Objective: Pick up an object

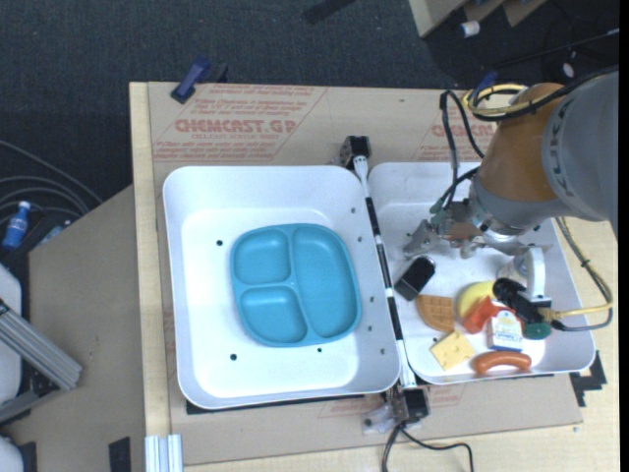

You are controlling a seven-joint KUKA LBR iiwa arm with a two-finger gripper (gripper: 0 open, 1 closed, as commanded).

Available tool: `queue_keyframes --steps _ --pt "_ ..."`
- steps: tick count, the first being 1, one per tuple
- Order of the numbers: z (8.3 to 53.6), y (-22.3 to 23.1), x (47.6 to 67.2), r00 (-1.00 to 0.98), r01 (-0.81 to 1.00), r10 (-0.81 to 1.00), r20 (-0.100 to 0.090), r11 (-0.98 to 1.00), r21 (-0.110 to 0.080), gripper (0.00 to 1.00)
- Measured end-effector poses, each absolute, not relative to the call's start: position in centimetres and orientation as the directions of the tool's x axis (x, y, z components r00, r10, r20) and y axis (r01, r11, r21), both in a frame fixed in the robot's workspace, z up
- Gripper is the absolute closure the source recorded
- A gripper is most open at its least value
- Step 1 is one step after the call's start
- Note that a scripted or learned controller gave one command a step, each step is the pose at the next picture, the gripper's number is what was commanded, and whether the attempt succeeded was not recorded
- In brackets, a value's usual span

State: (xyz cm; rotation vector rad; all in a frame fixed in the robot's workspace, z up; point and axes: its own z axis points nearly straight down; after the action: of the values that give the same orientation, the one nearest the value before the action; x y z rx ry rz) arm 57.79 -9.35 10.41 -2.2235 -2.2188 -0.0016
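Hovering: gripper [454,232] low in right bin [393,190], finger state can't tell | nothing visibly grasped | toy food pile [482,327] plus black block [415,276] lying in bin near it | pick not done; grasp and lift left

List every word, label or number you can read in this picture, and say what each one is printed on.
"CHEMCAST GP" in red, on the brown protective sheet covering the bench behind the left bin.
Smaller red lines around it: too blurred to read.
Red print at the sheet's right end: partly hidden, unreadable.
Small carton label: too small to read.
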Motion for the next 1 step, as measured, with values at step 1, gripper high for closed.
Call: queue_keyframes --steps 1 --pt "8.45 -9.44 62.13 0.000 1.000 1.000 0.000 0.000 0.000 0.00"
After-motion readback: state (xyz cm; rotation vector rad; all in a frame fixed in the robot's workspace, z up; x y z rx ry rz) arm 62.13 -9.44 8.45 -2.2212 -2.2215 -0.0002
